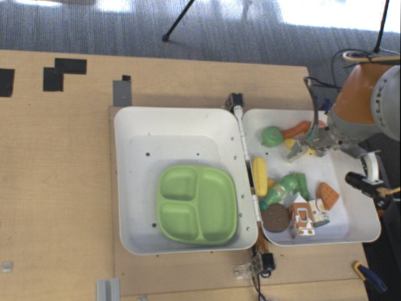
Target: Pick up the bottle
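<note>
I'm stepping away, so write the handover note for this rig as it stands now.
Gripper: low over the back of the right bin, beside the carrot and green ball; nothing seen between its fingers.
Bottle: I take it to be the green item mid-bin, near the corn; hard to confirm.
Left bin: holds the green plate.
Done: nothing lifted.
Left: grasp and raise the bottle.

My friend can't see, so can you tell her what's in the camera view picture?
A grey and orange robot arm's gripper hovers over the right white bin full of toy food. The left bin holds a green divided plate.
</note>
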Controlling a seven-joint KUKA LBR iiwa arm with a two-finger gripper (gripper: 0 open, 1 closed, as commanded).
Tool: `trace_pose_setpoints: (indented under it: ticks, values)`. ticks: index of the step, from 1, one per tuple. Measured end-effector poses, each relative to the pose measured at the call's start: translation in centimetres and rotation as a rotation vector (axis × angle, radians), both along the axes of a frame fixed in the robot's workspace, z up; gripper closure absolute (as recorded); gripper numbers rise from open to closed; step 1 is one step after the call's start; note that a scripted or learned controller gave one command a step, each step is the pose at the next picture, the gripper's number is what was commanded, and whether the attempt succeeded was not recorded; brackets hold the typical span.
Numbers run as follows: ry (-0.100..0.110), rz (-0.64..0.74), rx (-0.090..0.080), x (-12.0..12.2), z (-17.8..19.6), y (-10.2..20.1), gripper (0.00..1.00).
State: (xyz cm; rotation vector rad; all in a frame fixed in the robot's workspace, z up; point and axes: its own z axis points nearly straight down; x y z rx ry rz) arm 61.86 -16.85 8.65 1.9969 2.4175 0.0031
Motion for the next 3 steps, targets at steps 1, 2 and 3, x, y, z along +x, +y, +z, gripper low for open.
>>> trace_pose_setpoints:
  ticks: [1,2,3]
  values:
    - [-0.005,0.100,0.001,-6.3,0.2,6.6,0.00]
    - [-0.015,-0.088,-0.001,-10.5,0.2,7.7,0.00]
    - [-0.017,-0.086,0.000,-10.4,1.3,7.7,1.00]
